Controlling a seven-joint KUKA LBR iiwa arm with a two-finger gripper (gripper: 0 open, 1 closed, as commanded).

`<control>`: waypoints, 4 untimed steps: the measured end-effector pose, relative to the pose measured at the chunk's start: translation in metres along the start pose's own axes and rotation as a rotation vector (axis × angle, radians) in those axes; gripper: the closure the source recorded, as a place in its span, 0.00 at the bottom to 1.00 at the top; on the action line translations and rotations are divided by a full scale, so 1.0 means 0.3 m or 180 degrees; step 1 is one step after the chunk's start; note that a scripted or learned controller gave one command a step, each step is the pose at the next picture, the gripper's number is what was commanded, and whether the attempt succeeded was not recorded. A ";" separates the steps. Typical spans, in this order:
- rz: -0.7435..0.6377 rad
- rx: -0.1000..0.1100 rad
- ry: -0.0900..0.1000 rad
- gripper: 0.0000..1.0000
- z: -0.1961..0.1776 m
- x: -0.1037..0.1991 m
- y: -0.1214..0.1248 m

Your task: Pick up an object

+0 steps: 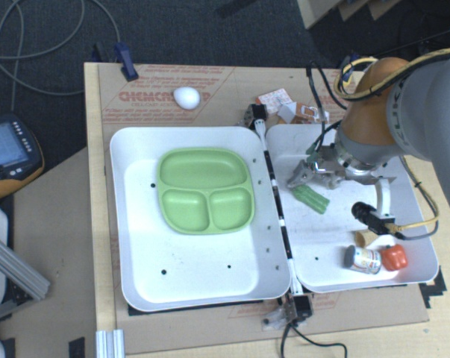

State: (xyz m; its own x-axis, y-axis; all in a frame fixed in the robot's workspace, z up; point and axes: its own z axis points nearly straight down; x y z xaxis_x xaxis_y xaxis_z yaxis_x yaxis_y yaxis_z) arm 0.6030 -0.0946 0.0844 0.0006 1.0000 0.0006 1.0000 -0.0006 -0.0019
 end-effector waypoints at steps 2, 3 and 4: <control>-0.0001 -0.0009 -0.0002 0.00 0.000 -0.006 -0.011; -0.0003 -0.0011 -0.0002 0.00 0.000 -0.016 0.033; 0.0001 0.0001 0.0001 0.00 0.000 -0.001 -0.058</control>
State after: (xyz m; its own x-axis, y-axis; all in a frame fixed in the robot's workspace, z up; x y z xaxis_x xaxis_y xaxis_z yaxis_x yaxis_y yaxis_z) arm 0.5855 -0.0950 0.0844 0.0009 1.0000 0.0009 1.0000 -0.0009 -0.0021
